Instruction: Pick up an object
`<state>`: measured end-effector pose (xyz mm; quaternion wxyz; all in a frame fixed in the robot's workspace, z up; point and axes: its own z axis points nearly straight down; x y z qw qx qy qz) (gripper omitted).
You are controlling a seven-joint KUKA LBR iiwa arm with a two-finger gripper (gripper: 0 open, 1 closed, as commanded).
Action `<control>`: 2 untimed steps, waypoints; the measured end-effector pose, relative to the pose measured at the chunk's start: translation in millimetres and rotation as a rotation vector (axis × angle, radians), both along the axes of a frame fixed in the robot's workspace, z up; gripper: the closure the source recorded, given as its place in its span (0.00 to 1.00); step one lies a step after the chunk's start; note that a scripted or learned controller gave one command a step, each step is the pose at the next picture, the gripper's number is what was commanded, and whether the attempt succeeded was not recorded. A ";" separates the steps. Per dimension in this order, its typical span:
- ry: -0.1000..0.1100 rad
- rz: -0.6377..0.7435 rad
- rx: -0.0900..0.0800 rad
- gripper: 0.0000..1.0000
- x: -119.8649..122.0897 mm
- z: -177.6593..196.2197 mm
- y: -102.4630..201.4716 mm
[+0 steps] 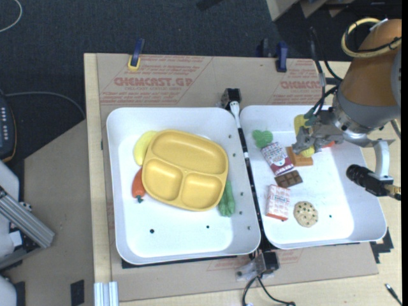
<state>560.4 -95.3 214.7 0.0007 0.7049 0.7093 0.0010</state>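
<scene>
**Arm's down in the right bin, grab not confirmed**

The gripper (310,140) sits low at the upper side of the right bin (363,231), right over a small orange-and-yellow piece (302,155), which looks like the pick target. Whether the pincer is spread or pinching it can't be told from this angle, since the wrist hides the tips. Just beside it lie a red-and-white packet (275,156) and a brown bar (288,179); a cookie (306,213) sits nearer the front. Looks like the grasp step. Next it needs a firm close and a straight lift, clear of the neighbours.
</scene>
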 end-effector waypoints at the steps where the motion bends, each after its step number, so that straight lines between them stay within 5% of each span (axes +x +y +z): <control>1: -0.001 0.001 0.001 1.00 12.8 9.7 61.3; 2: 0.000 0.000 0.000 1.00 24.5 1.4 120.2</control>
